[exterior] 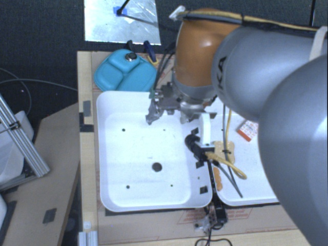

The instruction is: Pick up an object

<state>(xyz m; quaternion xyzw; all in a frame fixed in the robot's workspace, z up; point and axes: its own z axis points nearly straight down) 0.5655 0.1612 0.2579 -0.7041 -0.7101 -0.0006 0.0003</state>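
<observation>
Tool [154, 113] at left bin's [110, 137] far edge; open or closed, can't tell. Dark disc [157, 167] mid-bin, floor around it free. Red box [248, 131] and yellow clutter [225, 155] in right bin [251, 186].

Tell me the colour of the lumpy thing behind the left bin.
Blue lumpy thing, camera view.

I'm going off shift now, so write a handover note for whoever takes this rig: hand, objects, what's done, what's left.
Hand: over the upper edge of the left bin; no object seen in it.
Objects: a small red box and an orange stick lie in the right bin; a dark round spot sits in the left bin.
Done: nothing picked up yet.
Left: the whole pick.
</observation>
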